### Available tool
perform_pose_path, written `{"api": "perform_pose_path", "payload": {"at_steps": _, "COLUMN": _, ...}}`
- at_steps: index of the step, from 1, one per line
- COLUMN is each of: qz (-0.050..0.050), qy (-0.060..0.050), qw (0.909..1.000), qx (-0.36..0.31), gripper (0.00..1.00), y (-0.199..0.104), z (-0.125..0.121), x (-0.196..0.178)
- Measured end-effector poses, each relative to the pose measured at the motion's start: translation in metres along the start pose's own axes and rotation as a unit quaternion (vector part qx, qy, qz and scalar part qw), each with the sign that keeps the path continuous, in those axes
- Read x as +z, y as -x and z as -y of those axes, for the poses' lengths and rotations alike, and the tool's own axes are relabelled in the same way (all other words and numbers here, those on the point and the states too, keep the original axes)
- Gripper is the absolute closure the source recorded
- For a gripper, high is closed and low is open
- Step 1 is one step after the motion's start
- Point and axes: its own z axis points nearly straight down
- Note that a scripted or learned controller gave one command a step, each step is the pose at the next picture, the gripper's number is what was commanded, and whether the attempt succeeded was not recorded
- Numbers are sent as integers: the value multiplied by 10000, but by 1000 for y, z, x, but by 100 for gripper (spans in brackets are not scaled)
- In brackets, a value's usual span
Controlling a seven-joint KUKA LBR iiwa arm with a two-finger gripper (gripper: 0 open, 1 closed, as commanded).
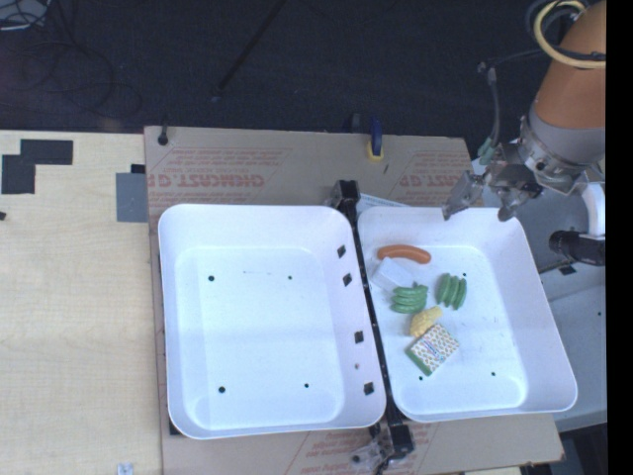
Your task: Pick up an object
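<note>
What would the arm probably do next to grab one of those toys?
Probably move the gripper inward and down toward the orange sausage. The gripper hangs over the right bin's far edge, holding nothing, and the sausage lies nearest, a little apart from the other toys.

White bins, orange sausage, green pods, yellow corn

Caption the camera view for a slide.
Gripper above right bin's far edge; toy food lies inside.
</note>
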Motion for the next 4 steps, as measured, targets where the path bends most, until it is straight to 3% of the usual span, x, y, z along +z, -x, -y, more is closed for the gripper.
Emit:
{"api": "perform_pose_path", "payload": {"at_steps": 1, "qz": -1, "qy": -2, "qw": 10000, "qx": -8, "gripper": 100, "y": 0, "z": 0, "x": -10}}
{"api": "perform_pose_path", "payload": {"at_steps": 2, "qz": -4, "qy": 39, "qw": 10000, "qx": -37, "gripper": 100, "y": -79, "z": -13, "x": -70}}
{"api": "perform_pose_path", "payload": {"at_steps": 3, "qz": 7, "qy": -47, "qw": 10000, "qx": 47, "gripper": 100, "y": -1, "z": 51, "x": -2}}
{"api": "perform_pose_path", "payload": {"at_steps": 4, "qz": 2, "qy": -8, "qw": 10000, "qx": 41, "gripper": 100, "y": 34, "z": 158, "x": -35}}
